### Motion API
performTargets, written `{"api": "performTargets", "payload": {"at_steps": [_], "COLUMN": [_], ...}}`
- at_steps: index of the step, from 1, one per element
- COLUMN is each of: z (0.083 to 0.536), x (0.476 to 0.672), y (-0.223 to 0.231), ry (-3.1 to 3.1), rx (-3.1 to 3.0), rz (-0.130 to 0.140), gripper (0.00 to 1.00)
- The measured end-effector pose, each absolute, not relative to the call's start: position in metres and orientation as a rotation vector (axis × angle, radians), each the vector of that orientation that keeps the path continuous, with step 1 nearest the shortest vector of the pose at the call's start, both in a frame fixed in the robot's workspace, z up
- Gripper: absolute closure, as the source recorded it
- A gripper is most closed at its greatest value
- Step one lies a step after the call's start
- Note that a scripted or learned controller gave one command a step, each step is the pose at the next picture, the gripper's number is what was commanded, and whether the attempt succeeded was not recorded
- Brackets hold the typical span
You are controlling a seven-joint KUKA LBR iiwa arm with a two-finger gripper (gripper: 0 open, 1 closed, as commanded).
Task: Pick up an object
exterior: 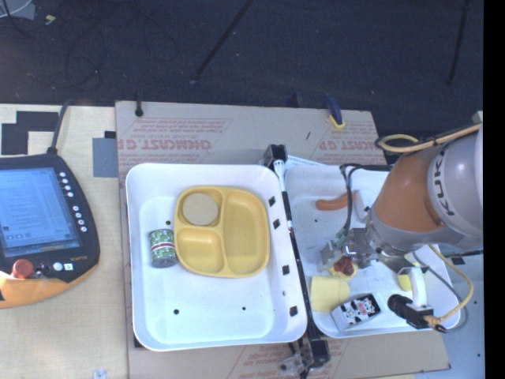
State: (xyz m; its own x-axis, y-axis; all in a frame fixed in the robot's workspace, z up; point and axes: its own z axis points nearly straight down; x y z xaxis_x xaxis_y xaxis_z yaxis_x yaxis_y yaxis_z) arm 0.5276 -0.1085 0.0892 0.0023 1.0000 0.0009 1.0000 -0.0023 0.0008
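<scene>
- Camera view: arm (pixel 418 200) comes in from the right and hangs low over the right bin (pixel 308 227), with its wrist about mid-bin.
- Jaws: just over a small red thing (pixel 343 268). Can't tell whether they're open or closed from this angle, and no grip is visible, so I count nothing as held.
- Progress, my read: approach about done, grasp unconfirmed, lift still to do.
- Likely target is the red thing, mid right bin, just far of the yellow cup (pixel 329 293). It's small and lumpy; too small to tell the material.
- Rest of the right bin:
  - Orange sausage-shaped piece (pixel 333 204) on the far side, smooth and rounded, looks like plastic.
  - The yellow cup is at near-left, smooth, and seems to lie on its side.
  - Flat little box (pixel 359 309) with black-and-white print, just right of the cup.
- Left bin (pixel 205 314):
  - Yellow divided plate (pixel 245 235), three compartments, smooth plastic, rounded corners.
  - Tan disc (pixel 200 208) in the plate's far-left compartment.
  - Small can (pixel 162 247) with a green-red label, upright, right at the plate's left edge.
- Both bins are shallow, white and hard-walled, and sit on cardboard (pixel 197 136) on the surface.
</scene>
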Motion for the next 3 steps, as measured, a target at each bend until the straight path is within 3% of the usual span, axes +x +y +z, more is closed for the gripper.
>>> {"api": "performTargets", "payload": {"at_steps": [1, 2, 3], "z": [0.103, 0.192, 0.187], "x": [0.531, 0.542, 0.540], "y": [-0.110, -0.036, -0.040], "ry": [-2.218, -2.230, -2.220], "rx": [-2.229, -2.215, -2.219], "rz": [-0.007, -0.008, 0.003], "gripper": [1.00, 1.00, 0.00]}}
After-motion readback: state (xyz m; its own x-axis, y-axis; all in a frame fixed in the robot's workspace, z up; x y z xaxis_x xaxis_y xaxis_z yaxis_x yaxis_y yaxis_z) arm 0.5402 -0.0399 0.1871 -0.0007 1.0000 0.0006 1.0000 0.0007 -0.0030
